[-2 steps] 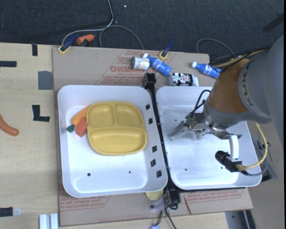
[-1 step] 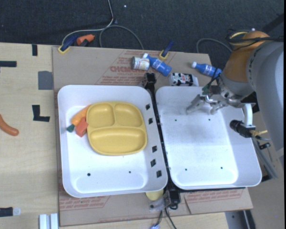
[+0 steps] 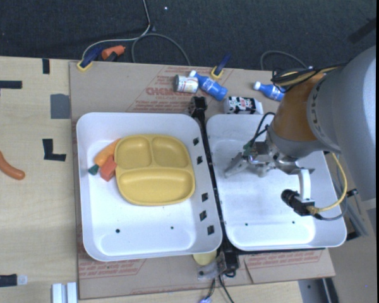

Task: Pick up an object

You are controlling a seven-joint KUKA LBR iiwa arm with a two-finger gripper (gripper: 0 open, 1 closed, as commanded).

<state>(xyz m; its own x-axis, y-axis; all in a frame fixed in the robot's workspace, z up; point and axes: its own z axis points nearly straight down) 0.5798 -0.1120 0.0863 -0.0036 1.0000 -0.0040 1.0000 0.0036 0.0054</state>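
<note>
Well, my gripper is down in the right bin, over its far left part, close to the wall between the two bins. It points left. I cannot make out if it is spread or closed, and I see no thing in it. My big grey arm comes in from the right and hangs over the far right part of this bin. A black cable with a yellow wire hangs beside me on the right.

Things I could pick up lie in the left bin. A yellow plate with three parts sits in the middle of it. An orange toy carrot lies at the left edge of the plate, touching it. Both are well apart from my gripper, past the wall.

Both bins sit on a brown cardboard sheet. Behind the bins, on the far side, lie a white can, a blue bottle, a small black and white box and one more blue bottle. Far off on the left, on the bench, lies a toy sausage.
</note>
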